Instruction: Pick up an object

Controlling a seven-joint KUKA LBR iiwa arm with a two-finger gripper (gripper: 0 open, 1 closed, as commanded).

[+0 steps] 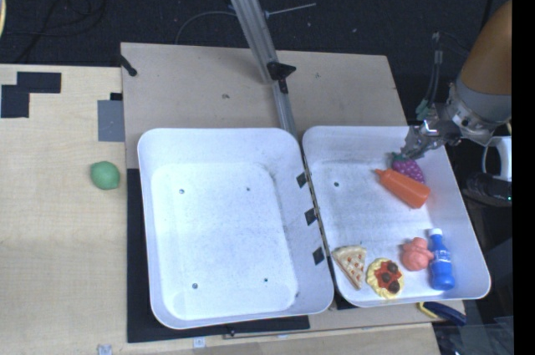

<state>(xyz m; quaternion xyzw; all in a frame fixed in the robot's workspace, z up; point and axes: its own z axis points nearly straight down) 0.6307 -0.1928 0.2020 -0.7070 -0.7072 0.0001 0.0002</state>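
Purple grapes in the right bin lie under the gripper, touching an orange carrot; whether its jaws are spread cannot be told.

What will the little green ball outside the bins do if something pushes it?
The green ball looks round and smooth, so it would probably roll away. It sits on the flat wooden bench with nothing beside it, so it may keep going. It looks small, likely light.
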